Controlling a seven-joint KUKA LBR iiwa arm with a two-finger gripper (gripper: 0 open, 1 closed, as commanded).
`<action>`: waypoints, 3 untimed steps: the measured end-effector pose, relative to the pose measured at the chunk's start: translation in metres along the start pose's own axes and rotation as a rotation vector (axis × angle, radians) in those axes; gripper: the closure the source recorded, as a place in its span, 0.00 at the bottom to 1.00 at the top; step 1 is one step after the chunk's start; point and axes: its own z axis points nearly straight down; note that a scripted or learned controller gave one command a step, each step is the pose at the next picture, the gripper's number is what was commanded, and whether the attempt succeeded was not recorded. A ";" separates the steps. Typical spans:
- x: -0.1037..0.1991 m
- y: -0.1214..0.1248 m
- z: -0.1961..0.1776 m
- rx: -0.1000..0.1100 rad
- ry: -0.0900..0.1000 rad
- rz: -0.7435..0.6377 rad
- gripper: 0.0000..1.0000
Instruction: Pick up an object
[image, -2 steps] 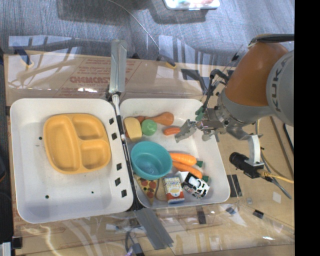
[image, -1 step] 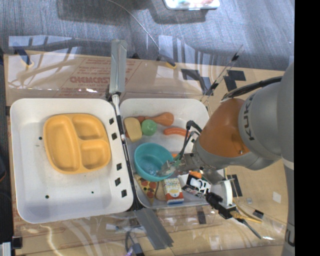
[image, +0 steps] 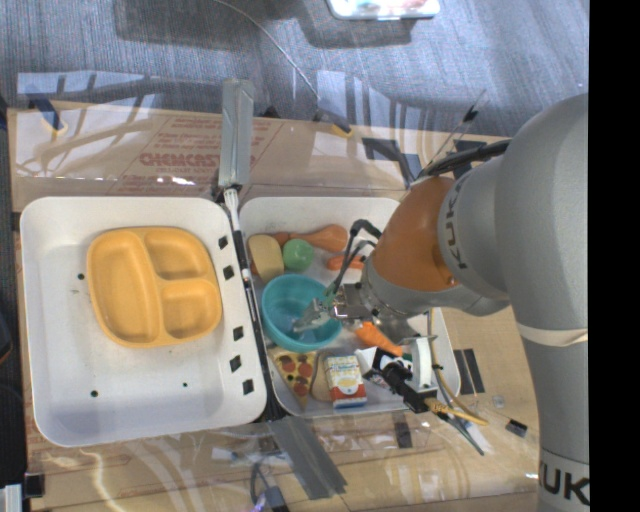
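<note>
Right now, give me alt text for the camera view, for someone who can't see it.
A grey and orange robot arm reaches its gripper into a teal bowl in the right bin, among toy foods and a small carton. The left bin holds a yellow divided plate.

Claw over teal bowl
</note>
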 end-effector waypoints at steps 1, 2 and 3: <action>-0.004 0.002 -0.012 -0.009 -0.007 0.001 1.00; 0.046 0.050 -0.095 0.012 0.000 0.330 1.00; 0.065 0.036 -0.114 0.017 -0.002 0.466 1.00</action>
